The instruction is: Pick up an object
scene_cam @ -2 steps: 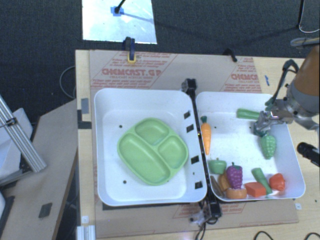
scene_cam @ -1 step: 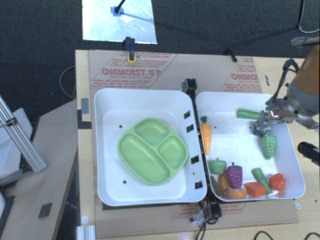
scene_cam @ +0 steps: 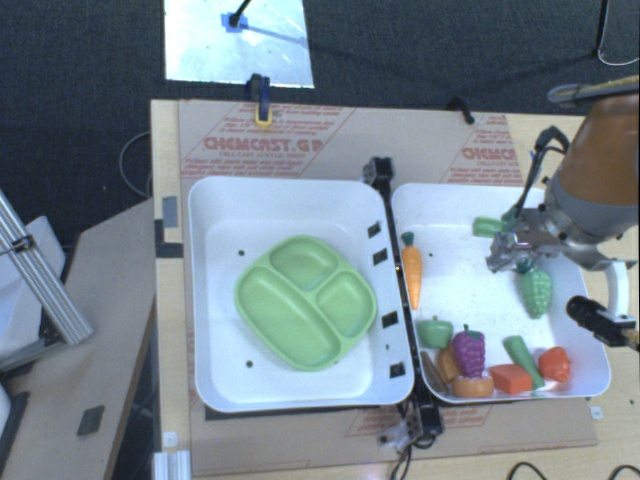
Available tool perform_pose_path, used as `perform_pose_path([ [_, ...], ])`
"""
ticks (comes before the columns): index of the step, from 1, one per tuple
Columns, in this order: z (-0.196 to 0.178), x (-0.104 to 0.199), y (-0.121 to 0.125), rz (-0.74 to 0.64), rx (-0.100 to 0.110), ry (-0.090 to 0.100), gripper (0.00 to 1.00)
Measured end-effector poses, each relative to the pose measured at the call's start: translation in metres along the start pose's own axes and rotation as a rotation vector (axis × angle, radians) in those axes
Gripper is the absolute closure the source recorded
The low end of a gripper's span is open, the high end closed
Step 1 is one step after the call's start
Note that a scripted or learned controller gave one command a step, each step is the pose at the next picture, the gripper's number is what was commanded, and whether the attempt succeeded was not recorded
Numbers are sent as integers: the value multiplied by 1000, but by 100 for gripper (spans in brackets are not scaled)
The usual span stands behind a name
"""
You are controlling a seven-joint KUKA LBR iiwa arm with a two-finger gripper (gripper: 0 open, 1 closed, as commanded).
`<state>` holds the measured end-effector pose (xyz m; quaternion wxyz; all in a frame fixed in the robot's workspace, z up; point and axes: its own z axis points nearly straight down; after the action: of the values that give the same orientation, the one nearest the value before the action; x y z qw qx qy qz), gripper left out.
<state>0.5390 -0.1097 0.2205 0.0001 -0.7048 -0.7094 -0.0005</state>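
Gripper (scene_cam: 512,253) low over right bin (scene_cam: 450,208); finger state unclear. Green grape-like toy (scene_cam: 537,291) just beside it; carrot (scene_cam: 411,271) well apart; divided green plate (scene_cam: 305,303) farther, left bin (scene_cam: 225,208).

Grey arm with orange band reaching in from the right, wrist angled down-left, gripper (scene_cam: 512,251) held low

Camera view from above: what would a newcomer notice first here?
The pale green three-compartment plastic plate lying alone in the left white bin draws the eye first. Next comes the cluster of colourful toy foods along the near edge of the right white bin, with the robot's hand above a green ridged toy vegetable.
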Motion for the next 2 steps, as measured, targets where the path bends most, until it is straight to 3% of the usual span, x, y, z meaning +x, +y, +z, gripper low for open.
perform_pose_path([
  [1,-13,52,-9,-3,-1,1,100],
  [2,-14,66,-14,0,-1,0,100],
])
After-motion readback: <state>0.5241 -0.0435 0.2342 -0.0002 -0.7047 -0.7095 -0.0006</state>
